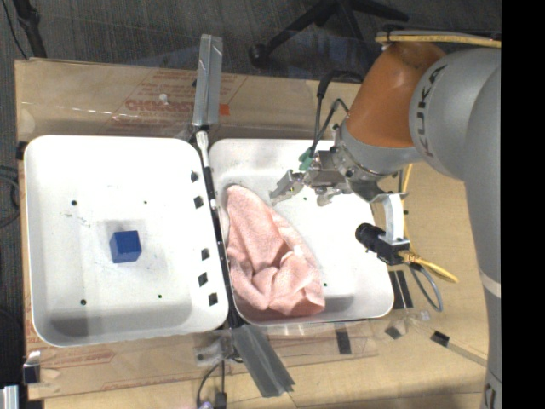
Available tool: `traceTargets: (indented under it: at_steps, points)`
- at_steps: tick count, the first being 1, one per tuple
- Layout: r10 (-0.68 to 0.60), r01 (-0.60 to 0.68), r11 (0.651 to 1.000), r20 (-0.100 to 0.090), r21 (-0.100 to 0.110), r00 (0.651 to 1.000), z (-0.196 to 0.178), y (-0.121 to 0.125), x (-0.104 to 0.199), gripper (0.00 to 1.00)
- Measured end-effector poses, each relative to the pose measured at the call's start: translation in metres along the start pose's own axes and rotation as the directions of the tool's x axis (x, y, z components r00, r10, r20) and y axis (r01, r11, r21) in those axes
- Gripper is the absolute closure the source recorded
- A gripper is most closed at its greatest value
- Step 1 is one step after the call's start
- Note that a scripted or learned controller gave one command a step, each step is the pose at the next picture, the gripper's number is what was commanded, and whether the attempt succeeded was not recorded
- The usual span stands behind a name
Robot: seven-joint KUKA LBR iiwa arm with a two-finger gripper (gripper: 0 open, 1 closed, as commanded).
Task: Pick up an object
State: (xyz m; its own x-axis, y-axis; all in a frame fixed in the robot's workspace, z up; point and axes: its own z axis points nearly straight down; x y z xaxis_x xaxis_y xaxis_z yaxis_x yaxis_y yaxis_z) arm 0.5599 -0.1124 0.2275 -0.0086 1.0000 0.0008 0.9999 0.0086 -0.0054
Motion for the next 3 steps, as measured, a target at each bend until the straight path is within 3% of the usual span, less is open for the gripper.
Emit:
traceTargets:
  at_steps: [1, 2, 3]
  points:
    - [0.042, -0.042, 0.999, 0.001, -0.005, 0.999, -0.099, 0.089, -0.004, 0.00]
    - [-0.034, 0.034, 0.999, 0.001, 0.001, 0.999, 0.034, 0.094, 0.017, 0.00]
    - [-0.112, 0.112, 0.994, 0.001, 0.000, 0.994, 0.117, 0.097, 0.018, 0.00]
